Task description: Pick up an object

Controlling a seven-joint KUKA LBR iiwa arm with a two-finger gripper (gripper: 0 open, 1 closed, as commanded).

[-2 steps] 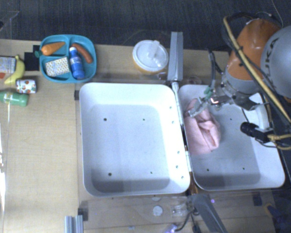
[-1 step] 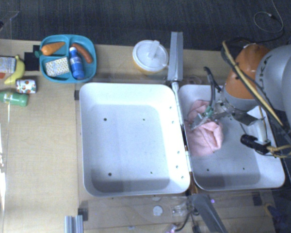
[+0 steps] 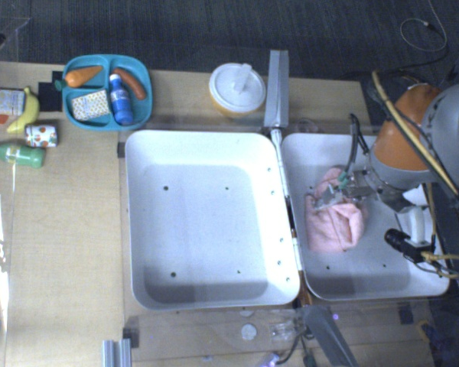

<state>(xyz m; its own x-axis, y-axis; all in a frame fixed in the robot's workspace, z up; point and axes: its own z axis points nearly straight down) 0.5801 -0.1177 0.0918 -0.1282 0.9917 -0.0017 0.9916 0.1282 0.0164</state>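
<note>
1. the hand [image 3: 327, 195] is down in the right bin [image 3: 382, 281], its tip at the upper edge of a pink cloth [image 3: 335, 220]; i cannot tell from this view if it is open or closed.
2. the pink cloth lies crumpled on the left half of the right bin's floor, near the wall shared with the left bin [image 3: 206, 220].
3. the grey arm [image 3: 413, 140] with its orange band reaches in from the right.
4. on the tabletop [image 3: 53, 258] behind the bins stand a white lidded cup [image 3: 237, 89] and a blue divided tray [image 3: 107, 92] holding toy food.
5. a banana [image 3: 24, 112], a small can [image 3: 41, 135] and a green bottle [image 3: 15, 154] lie at the far left.
</note>
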